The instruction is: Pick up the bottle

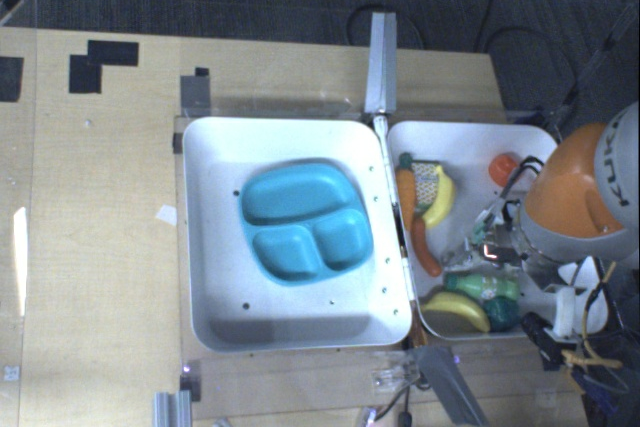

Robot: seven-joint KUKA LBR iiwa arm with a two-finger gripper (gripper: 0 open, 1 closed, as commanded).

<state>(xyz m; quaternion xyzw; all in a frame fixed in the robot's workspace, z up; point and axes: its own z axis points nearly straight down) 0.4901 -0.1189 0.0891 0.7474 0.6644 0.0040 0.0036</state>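
With the gripper [487, 253] just above the green bottle [487, 289], whose fingers' state I cannot tell, it should descend squarely, clear of the yellow banana [455, 311].

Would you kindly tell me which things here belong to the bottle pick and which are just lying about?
Job:
bottle, green, lying in the right bin
tool, low over the bottle

Lying about:
blue tray in the left bin
carrot
banana
lemon
orange ball
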